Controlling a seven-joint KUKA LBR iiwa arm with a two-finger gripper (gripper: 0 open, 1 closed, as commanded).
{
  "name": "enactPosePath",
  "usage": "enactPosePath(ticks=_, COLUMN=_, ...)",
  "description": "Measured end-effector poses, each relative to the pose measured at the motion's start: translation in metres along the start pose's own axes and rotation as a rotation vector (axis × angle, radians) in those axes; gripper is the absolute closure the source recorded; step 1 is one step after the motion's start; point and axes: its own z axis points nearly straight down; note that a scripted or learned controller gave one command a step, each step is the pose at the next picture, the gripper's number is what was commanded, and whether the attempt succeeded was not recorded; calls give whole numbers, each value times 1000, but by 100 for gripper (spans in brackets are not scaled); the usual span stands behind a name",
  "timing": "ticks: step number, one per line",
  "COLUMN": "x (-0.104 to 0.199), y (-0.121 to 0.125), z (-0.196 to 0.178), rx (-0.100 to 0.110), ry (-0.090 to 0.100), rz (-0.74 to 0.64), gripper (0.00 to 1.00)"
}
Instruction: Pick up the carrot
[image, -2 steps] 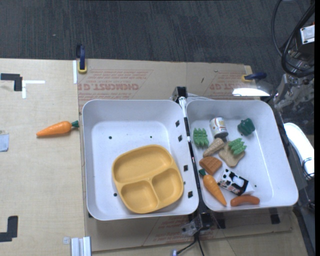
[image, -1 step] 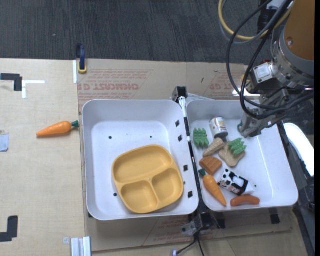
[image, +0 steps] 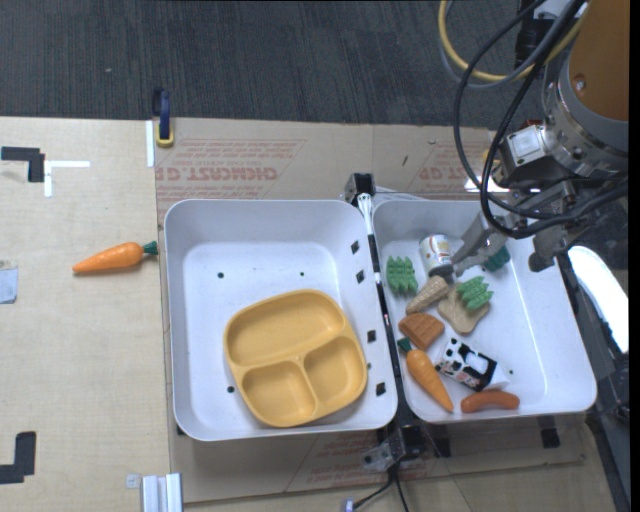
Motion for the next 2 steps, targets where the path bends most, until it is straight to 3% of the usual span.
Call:
enactPosePath(ticks=1, x=45, y=1, z=-14, rx=6, ry=0, rz=-242, gripper=0)
enactPosePath(ticks=2, x=45, y=-3, z=-24, rx=18, ry=-5, rz=-235, gripper=100)
